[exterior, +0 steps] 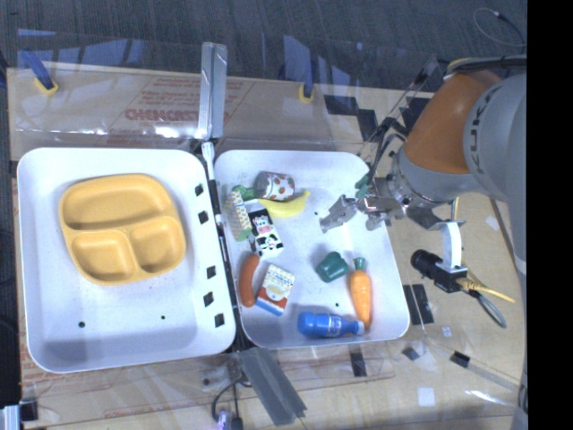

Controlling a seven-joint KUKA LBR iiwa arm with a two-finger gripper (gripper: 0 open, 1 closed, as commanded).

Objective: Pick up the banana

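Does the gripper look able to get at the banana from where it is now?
Probably yes. The gripper hangs over bare bin floor just right of the banana, whose right end lies exposed; a small can crowds its upper left side.

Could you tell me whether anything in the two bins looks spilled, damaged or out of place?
Nothing stands out. The banana lies among the toy foods in the right bin, several on their sides, such as the blue bottle and carrot. The yellow tray sits flat in the left bin.

Smooth banana (285,206), glossy white bins (116,348)
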